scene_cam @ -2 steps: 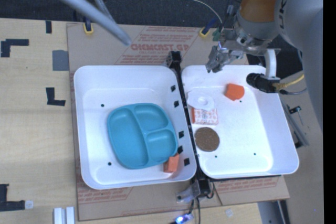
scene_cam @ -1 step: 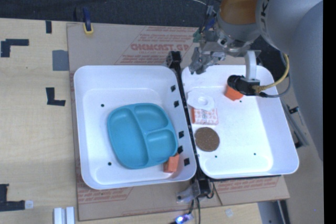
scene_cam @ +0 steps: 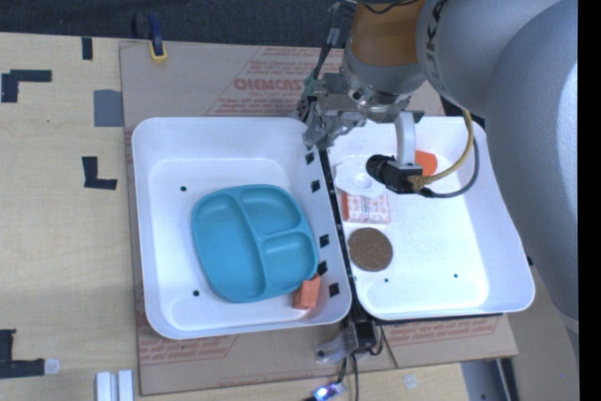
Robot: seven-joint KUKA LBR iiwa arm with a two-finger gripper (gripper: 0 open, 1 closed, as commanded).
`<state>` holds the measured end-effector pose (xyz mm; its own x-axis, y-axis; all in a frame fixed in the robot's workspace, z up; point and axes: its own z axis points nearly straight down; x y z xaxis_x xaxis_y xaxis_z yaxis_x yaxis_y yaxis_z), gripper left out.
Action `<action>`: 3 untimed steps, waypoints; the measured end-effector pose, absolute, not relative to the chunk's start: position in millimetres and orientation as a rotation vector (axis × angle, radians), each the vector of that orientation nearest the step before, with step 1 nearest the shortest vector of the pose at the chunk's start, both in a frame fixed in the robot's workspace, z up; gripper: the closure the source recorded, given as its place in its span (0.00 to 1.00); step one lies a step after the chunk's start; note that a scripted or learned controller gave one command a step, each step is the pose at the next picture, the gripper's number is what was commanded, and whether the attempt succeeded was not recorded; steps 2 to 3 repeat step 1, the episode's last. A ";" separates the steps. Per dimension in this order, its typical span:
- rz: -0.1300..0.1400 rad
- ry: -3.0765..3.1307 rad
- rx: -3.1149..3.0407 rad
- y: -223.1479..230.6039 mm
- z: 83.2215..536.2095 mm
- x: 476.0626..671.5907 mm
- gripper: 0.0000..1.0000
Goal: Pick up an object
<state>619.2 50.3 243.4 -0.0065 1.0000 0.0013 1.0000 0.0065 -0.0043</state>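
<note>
In the camera view, you see two shallow white bins side by side on the bench. The left bin (scene_cam: pixel 155 202) holds a blue divided plate (scene_cam: pixel 254 241), which lies flat and fills most of the floor. A small orange block (scene_cam: pixel 306 294) sits just beside the plate's lower right corner, close to the wall between the bins. That position leaves little room for a jaw on the wall side.

The right bin (scene_cam: pixel 470 268) holds the smaller items, all clustered toward its left half. A brown round disc (scene_cam: pixel 371 250) lies flat near the centre divider. Just above it, touching or nearly touching, lies a red-and-white packet (scene_cam: pixel 363 208). Above the packet there is a pale round item, partly covered by a black fitting on the arm, so you cannot identify it. An orange piece (scene_cam: pixel 426 162) shows further right, behind the arm's hardware.

The arm reaches in from the right, with its orange band over the top edge of the bins. The gripper (scene_cam: pixel 324 129) sits low over the divider, at the upper end of the two bins. You cannot tell whether it is released or clenched, and nothing is visible in it.

Treat the packet and disc as the nearest candidates: they lie below and slightly right of the gripper, near but apart from it. Judge the pick as not yet made.
</note>
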 end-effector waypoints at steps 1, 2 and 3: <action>0.002 -2.227 -2.213 97.5 241.6 612.6 1.00; 0.002 -2.227 -2.213 97.5 241.6 612.6 1.00; 0.002 -2.227 -2.213 97.5 241.6 612.6 1.00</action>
